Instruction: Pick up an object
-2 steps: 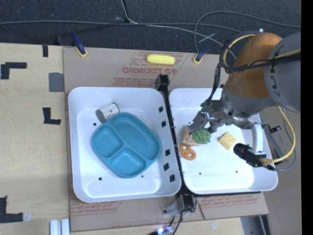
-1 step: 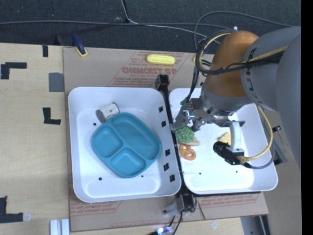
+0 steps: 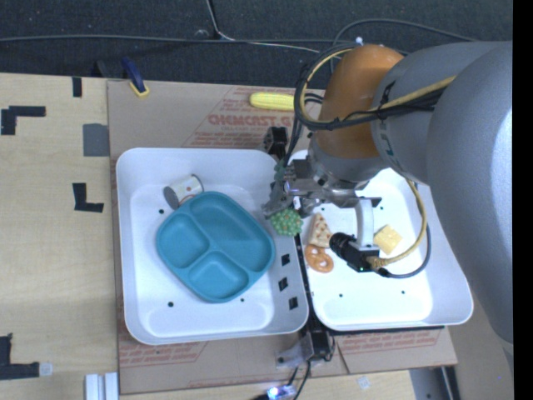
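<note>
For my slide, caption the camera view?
Arm's gripper over green object between bins; blue tray left.

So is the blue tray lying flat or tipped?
Flat. The blue tray lies face up on the left bin floor, its three compartments all showing and nothing in them.

A glossy blue plastic tray (image 3: pixel 215 246) lies in a smooth white plastic bin (image 3: pixel 137 248) over matt cardboard (image 3: pixel 166 115).

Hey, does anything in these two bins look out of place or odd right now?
One thing: a yellow banana-like item lies outside both bins, on the cardboard behind the left bin. Also, a small green bumpy object sits right at the divide between the bins, just below the pincer.
</note>
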Available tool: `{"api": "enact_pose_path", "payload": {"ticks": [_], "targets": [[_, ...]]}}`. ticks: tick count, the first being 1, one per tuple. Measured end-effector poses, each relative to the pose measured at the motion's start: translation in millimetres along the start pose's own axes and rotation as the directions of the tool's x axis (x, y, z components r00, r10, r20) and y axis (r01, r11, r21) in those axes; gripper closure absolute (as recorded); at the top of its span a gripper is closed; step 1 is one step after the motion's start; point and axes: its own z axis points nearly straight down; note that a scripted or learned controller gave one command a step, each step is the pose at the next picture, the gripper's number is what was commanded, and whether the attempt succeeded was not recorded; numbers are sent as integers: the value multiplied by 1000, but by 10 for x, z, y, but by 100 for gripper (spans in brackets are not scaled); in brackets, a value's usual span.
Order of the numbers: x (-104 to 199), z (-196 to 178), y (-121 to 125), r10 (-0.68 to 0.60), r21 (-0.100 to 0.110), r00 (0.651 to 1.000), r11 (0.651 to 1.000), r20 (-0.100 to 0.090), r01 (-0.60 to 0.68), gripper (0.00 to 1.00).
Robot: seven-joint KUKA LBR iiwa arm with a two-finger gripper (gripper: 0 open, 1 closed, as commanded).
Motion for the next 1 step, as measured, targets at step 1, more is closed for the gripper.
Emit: {"api": "enact_pose_path", "payload": {"ticks": [1], "targets": [[467,56,200,0,-1,1000,1000,0,0,100]]}}
